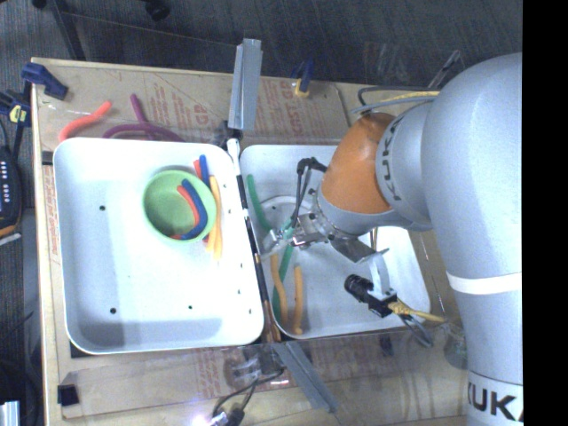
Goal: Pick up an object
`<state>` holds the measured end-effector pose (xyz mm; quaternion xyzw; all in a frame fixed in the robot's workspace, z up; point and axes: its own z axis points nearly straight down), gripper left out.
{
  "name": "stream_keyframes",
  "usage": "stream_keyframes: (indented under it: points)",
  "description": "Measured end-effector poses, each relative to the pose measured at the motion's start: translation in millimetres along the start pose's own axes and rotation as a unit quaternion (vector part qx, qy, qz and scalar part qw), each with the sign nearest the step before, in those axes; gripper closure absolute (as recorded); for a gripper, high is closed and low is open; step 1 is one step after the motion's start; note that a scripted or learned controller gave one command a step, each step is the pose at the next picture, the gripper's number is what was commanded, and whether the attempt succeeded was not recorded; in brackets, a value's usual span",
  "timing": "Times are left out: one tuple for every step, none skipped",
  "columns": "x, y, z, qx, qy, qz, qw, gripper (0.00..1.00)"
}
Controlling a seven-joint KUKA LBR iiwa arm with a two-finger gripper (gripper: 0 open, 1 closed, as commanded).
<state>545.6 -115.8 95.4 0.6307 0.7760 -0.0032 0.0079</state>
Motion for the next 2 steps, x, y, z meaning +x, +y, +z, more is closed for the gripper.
stream_keyframes:
  points:
    - [3,2,-10,0.000,0.003,-0.004,1.0000,1.00]
    - [44,50,-97,0.004,0.008,0.118,0.9930,1.00]
